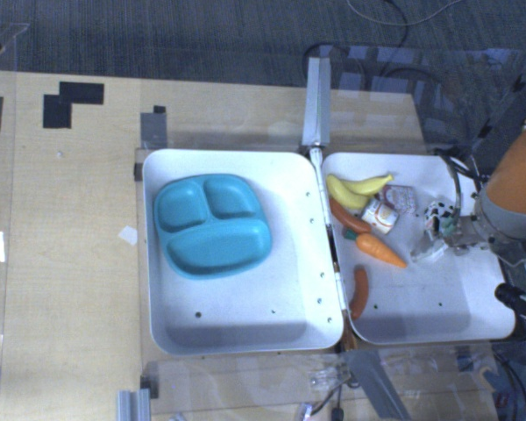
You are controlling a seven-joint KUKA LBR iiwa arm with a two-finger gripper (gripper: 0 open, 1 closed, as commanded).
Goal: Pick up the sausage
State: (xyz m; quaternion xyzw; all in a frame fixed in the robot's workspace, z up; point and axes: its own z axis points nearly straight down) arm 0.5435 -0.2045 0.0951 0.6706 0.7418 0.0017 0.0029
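Worktop point(70, 261) and two white bins — arm waiting at the right, sausage not yet picked up.

Left bin point(245, 323) carries a blue divided plate point(212, 224); right bin point(438, 314) carries the arm's end, a banana point(358, 189), a carrot point(381, 250), a small can point(381, 217), a crumpled wrapper point(401, 197) and the sausage point(359, 291), which lies along the right bin's left wall near its front corner, apart from the rest. Pincer point(438, 226) sits mid-bin, well apart from the sausage — whether it is released or clenched I cannot tell. My guess: the approach step; next it must cross toward that wall and descend over the sausage. No writing is readable.
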